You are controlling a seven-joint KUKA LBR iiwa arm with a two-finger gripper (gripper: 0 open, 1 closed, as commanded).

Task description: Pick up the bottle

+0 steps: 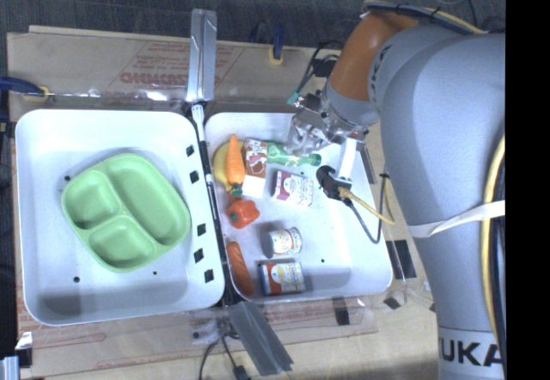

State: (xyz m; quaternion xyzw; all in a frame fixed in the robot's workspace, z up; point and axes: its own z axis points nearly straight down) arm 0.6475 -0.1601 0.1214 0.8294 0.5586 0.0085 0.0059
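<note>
A green bottle (294, 158) lies on its side near the back of the right bin (361, 260), between a red-and-white packet (255, 156) and the bin's right wall. My gripper (303, 137) hangs at the end of the grey arm with the orange band (365, 56), directly over the bottle's far side and very close to it. From this angle the wrist covers the fingertips, so contact with the bottle is unclear. Nothing is visibly lifted.
The right bin also holds a banana (221, 163), a carrot (235, 165), a red pepper (242, 213), a pink carton (292, 187), two cans (284, 242) (280, 277) and an orange piece (239, 268). A green divided plate (126, 211) lies in the left bin (43, 284).
</note>
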